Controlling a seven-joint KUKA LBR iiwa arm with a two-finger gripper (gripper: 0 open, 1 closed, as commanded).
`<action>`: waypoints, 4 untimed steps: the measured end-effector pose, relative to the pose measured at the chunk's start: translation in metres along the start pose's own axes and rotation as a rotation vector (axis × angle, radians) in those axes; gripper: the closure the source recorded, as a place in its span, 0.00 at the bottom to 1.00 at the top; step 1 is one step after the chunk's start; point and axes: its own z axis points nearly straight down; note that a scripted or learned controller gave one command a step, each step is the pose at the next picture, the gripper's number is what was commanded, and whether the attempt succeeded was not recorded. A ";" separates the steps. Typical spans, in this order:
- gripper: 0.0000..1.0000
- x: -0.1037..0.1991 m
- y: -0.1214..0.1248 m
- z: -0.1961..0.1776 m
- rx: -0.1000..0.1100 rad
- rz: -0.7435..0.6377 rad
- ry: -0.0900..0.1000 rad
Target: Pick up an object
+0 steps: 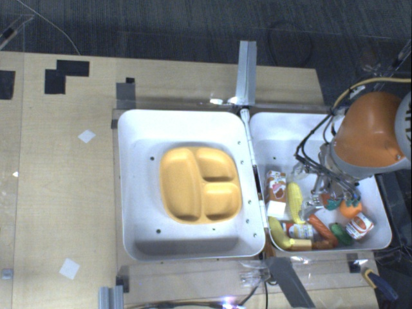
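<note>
Probably a lab: wired robot bench (64,172)

The arm (380,134) enters from the right of the camera view, its grey body partly cut off by the edge. The orange band (367,131) above the wrist shows as a large rounded dome facing the camera, so the arm points steeply downward. Black cables (315,140) loop along its left side toward the wrist. Below the dome, the gripper (325,195) hangs low, its metal parts seen nearly end-on. Its state cannot be made out from this angle.
</note>
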 end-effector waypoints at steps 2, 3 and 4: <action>0.00 0.000 0.000 0.000 0.000 0.000 0.000; 0.00 0.000 0.000 0.000 0.000 0.000 0.000; 0.00 -0.028 0.023 0.015 0.003 0.078 0.000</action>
